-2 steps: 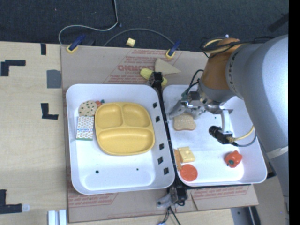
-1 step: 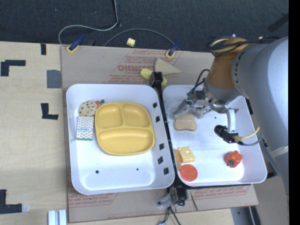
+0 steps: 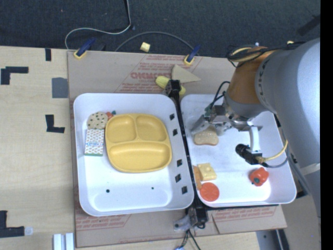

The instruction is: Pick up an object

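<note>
Hovering low in right bin [image 3: 283, 189], hand [image 3: 208, 123] just above tan bread piece [image 3: 206, 138]; finger state: cannot tell. Nothing lifted; grasp remains.

- A divided plate [image 3: 138, 142] is set in the left bin [image 3: 93, 197].
- Just left of the plate, a cookie [image 3: 97, 120] is placed behind a small packet [image 3: 94, 141].
- In the right bin [image 3: 281, 189], well right of the plate, what may be a bread piece [image 3: 206, 138] is seen behind a block [image 3: 206, 172] and a disc [image 3: 209, 192].
</note>
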Controlling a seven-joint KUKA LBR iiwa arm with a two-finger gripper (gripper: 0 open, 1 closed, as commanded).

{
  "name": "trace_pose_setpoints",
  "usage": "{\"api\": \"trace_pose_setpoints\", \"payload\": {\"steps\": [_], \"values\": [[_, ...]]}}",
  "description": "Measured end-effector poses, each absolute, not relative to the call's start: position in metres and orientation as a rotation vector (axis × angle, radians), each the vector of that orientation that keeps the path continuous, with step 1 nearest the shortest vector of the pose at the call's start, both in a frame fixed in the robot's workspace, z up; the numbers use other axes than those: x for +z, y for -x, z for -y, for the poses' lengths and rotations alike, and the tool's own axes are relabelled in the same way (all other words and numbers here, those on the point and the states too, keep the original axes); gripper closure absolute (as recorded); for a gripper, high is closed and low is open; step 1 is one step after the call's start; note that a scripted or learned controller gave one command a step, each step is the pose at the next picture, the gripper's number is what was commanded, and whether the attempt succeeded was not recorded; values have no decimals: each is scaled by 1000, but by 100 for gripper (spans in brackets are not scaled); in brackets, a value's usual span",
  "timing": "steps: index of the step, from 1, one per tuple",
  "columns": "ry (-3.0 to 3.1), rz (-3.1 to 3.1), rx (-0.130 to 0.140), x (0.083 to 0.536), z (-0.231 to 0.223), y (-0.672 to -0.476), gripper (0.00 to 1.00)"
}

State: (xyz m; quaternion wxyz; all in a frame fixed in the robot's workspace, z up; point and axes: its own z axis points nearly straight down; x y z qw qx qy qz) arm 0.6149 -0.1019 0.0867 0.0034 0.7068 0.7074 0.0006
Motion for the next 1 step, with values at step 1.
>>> {"api": "trace_pose_setpoints", "payload": {"steps": [1], "values": [[-2219,-2223,4,86,116,-633,0]]}}
